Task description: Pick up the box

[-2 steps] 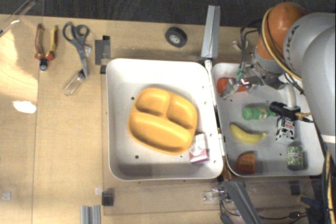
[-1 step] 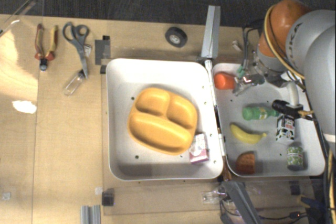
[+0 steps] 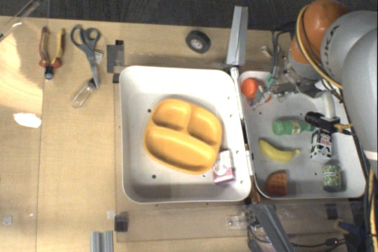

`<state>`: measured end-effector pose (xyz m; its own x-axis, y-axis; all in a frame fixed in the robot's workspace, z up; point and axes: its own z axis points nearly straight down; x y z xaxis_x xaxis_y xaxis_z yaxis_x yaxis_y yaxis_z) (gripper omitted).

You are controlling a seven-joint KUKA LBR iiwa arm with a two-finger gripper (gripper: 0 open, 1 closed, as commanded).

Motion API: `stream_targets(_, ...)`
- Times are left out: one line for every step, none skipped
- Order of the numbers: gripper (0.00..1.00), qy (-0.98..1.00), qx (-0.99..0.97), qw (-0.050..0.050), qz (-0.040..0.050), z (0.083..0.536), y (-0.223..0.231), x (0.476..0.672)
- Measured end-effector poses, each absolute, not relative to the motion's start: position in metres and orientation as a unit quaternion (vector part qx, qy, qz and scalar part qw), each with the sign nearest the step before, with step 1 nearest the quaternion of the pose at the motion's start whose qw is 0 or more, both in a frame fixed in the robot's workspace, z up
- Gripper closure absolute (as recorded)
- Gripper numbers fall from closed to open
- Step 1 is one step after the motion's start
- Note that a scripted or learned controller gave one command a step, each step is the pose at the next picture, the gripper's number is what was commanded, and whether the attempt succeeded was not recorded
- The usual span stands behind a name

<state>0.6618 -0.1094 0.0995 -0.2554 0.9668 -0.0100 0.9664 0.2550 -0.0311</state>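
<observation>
Well, tool (image 3: 264,93) sits near tomato (image 3: 250,88) in rt bin (image 3: 354,189); can't tell its spread.

Box (image 3: 224,166): small, pink and white carton, seen lying in the left bin (image 3: 136,127) near its front-right corner, tilted slightly, close to the right wall. It is pressed against the front-right edge of the yellow divided plate (image 3: 183,134).

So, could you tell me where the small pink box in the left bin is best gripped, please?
Probably from above, across its short sides. The box lies near the left bin's right wall, its left edge against the yellow divided tray, so a side approach looks blocked. The gripper hangs over the right bin.
</observation>
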Motion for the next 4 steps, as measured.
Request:
stream_targets(0.00, -0.763, -0.646, -0.003, -0.0023, 0.146, -0.096, 0.625)
stream_targets(0.00, -0.824, -0.567, -0.003, -0.0013, 0.109, -0.128, 0.654)
stream_targets(0.00, -0.782, -0.623, -0.003, -0.0018, 0.141, -0.123, 0.658)
stream_targets(0.00, -0.792, -0.611, -0.004, -0.0027, 0.088, -0.127, 0.636)
